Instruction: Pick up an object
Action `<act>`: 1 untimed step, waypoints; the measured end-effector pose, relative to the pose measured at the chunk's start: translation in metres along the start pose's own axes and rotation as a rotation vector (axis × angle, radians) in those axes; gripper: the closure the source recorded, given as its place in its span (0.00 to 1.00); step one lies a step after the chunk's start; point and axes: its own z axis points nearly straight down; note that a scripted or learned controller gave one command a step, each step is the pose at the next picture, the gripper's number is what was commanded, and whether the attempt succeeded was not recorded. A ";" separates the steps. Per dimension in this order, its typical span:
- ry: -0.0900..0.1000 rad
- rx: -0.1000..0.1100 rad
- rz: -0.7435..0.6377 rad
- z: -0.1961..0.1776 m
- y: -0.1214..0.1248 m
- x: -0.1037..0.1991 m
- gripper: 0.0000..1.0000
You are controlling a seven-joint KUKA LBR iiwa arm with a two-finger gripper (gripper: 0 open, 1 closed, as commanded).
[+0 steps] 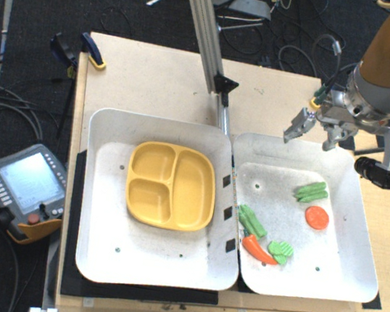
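Gripper (315,132) hangs spread and empty beyond the right bin's (358,236) far rim; tomato (316,218) lies inside.

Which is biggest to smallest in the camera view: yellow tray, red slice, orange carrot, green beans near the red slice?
1. yellow tray, by far the largest.
2. orange carrot and green beans: look about alike, so not ranked.
3. red slice, smallest.
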 end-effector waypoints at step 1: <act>0.000 0.000 0.000 0.000 0.000 0.000 0.00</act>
